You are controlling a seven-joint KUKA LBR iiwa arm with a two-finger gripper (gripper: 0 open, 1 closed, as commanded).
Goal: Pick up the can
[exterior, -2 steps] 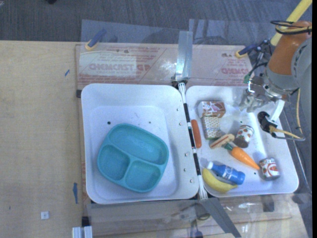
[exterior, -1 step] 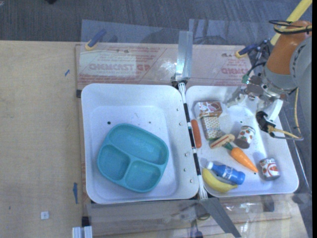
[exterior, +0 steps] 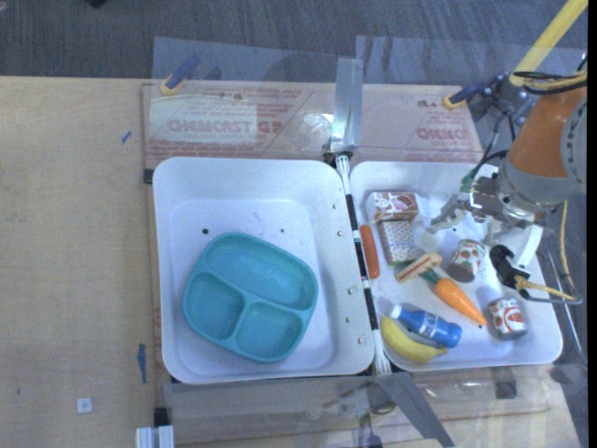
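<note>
The can (exterior: 506, 316), short with a red and white label, stands near the front right corner of the right bin (exterior: 550, 348). My gripper (exterior: 459, 213) hangs over the back half of that bin, up and to the left of the can and apart from it. Nothing shows between its fingers. A small white and brown cup-like container (exterior: 466, 259) lies just below the gripper.
An orange carrot (exterior: 457, 298), a blue bottle (exterior: 430, 326) and a banana (exterior: 410, 343) lie left of the can. Two small boxes (exterior: 395, 204) (exterior: 401, 240) and an orange sausage (exterior: 370, 251) sit on the bin's left side. The left bin (exterior: 173, 189) holds a teal divided plate (exterior: 250, 296).
</note>
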